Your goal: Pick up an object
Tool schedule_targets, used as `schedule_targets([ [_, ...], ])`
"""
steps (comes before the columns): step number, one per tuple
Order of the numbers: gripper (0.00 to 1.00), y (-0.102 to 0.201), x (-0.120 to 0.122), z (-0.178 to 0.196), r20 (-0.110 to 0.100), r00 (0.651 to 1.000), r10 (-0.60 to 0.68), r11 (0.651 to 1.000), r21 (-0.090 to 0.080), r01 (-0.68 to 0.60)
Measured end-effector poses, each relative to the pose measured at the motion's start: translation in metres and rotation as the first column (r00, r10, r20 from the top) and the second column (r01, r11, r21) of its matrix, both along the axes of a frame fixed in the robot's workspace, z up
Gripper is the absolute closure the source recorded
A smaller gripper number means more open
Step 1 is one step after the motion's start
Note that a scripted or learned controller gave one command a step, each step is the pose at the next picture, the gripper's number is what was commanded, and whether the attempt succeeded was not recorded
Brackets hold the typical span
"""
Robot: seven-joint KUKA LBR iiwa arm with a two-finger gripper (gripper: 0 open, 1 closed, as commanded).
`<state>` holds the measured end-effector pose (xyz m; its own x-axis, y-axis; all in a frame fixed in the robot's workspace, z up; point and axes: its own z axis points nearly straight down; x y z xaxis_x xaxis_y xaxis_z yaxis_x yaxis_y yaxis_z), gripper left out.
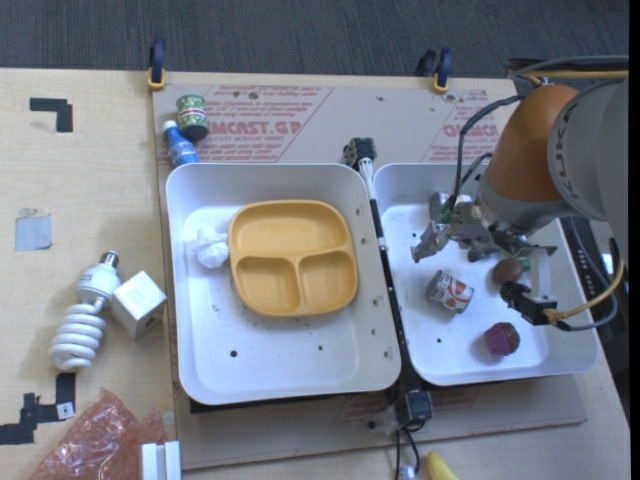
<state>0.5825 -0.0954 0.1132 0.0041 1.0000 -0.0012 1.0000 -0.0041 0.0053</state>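
Fingers [440, 230] low in right bin [420, 353], spread unclear; small can [451, 291] nearby

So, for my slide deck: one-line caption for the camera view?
Arm's gripper hovers in right bin near small can; yellow tray fills left.

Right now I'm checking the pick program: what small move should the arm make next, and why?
Probably shift the gripper toward the small can and lower it: it hovers in the right bin, apart from the can, the nearest object.
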Motion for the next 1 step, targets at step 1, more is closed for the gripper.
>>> schedule_targets([
  [1,0.00,0.0003,-0.0380,-0.0208,-0.005,1.000,0.002,1.000,0.001,-0.002],
])
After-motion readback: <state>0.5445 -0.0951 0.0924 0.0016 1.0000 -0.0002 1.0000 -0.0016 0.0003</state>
